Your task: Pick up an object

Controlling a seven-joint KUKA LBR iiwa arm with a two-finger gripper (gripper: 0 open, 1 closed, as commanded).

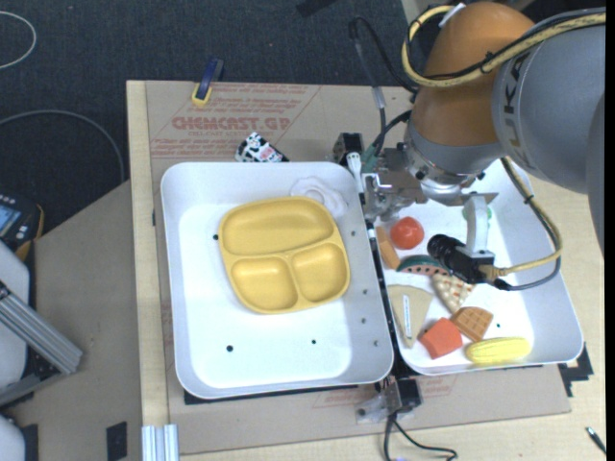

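Note:
The right bin point(553, 291) holds several toy foods. A red tomato point(408, 231) lies near its upper left, with an orange piece point(388, 251) beside it. Lower down are a pizza slice point(448, 286), a waffle point(473, 322), a red block point(441, 337), a yellow corn cob point(497, 351) and a cream wedge point(408, 312). My gripper point(384, 188) hangs low over the bin's upper left corner, just above and left of the tomato. Nothing is seen held in it.
In the left bin point(192, 286) sits a yellow divided plate point(283, 253), with a clear plastic piece point(322, 192) behind it. A black-and-white item point(259, 149) and a blue and yellow tool point(205, 83) lie on the cardboard behind the bins.

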